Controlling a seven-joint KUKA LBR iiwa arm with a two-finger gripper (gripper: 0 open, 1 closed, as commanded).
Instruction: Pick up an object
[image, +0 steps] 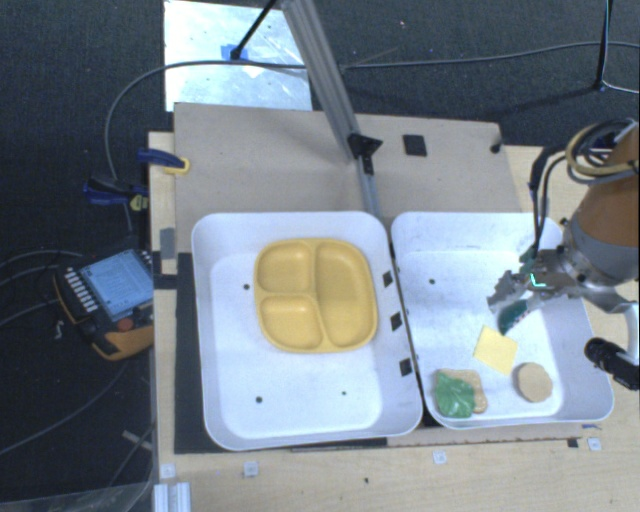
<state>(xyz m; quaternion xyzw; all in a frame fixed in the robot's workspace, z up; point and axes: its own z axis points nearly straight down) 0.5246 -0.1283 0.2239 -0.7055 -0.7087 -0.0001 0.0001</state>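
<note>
The gripper (512, 303) is seen over the right bin (440, 245), just above and beside the upper corner of a yellow cheese-like slice (495, 350). Whether the gripper is spread or pressed together cannot be told, since its tip is blurred against something dark green at that spot. Nothing is shown to be held.

Relative to the yellow slice, a round tan biscuit-like piece (533, 382) lies just beside its lower right, and a green leafy piece on a tan base (458, 393) lies near its lower left. Well apart from the slice, in the left bin (225, 400), a yellow divided plate (315, 295) is set.

The step in hand is judged to be the descent onto an object, most likely the yellow slice. A flat thin piece is best taken across its narrow width, with the tips lowered until the bin floor is almost met. The approach is best kept centred on the slice, so that the biscuit beside it is not nudged and the bin's right wall is not struck
</note>
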